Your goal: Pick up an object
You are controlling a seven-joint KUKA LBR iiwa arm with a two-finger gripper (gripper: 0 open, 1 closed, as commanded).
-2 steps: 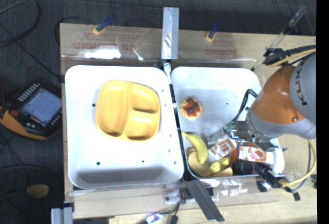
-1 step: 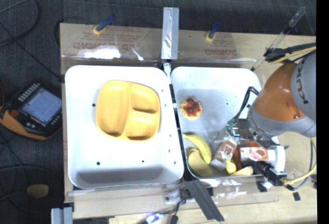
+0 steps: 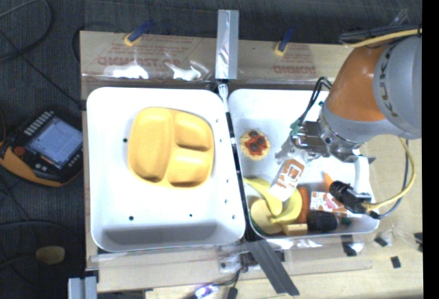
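You see the arm (image 3: 384, 95) coming in from the right side, its grey body and orange band bent downward over the bench. The wrist points to the left and down. The gripper (image 3: 302, 142) sits low at its end.

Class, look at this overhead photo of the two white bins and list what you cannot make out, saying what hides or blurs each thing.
- Claw, camera view: its fingers are masked by the grey and orange arm, so open or shut is unclear.
- White and orange packet: its print is too small to read.
- Heaped items at the right-hand white bin's near edge, around the yellow banana: they overlap, so several shapes are unclear.
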